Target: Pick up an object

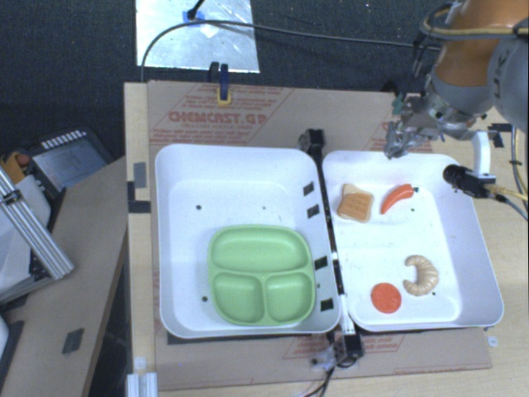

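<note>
You've got 4 loose items in the right bin (479, 246), 1 of each: toast (356, 203), chili (397, 196), croissant (421, 275), tomato slice (386, 298). Toast and chili sit side by side in the far half of the bin, near each other but apart. Croissant and tomato slice lie in the near half, just beside each other, tomato slice to the left.

Gripper (397, 145) hangs over the bin's far rim, up and to the right of the toast, roughly above the chili but well clear of it. Nothing visible betw the fingers; they point down. Can't tell if they're spread or closed, too small and dark at this angle. Chili is the closest item to the tips, toast next, croissant and tomato slice well apart from them.

Left bin (178, 222) holds 1 green tray (261, 273), 3 compartments, lying flat in its near-right part. 2 bins total, touching along a black-clipped seam. Both rest on a cardboard sheet (248, 110) w/ red print. Arm (479, 31) w/ orange band comes in from top right
</note>
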### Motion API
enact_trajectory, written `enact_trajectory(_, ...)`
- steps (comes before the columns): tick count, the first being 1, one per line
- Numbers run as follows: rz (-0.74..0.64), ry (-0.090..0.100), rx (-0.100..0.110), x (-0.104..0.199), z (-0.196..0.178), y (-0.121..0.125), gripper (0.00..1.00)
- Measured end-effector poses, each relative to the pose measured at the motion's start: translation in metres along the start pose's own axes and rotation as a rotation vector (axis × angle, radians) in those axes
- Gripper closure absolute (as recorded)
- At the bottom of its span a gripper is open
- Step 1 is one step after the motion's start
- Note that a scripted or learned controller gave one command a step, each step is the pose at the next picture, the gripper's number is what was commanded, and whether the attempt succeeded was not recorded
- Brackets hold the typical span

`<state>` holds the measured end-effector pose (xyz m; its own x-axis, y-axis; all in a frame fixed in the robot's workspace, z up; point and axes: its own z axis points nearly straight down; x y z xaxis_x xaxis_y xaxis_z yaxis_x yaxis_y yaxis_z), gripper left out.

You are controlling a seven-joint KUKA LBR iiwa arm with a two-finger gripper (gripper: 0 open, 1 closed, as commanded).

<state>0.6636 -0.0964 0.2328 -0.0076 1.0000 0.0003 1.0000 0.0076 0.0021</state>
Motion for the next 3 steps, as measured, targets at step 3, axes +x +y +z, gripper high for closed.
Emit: enact_trajectory(3, -0.001, 0.001, 0.0, 0.166, 0.007, -0.004, 1.0)
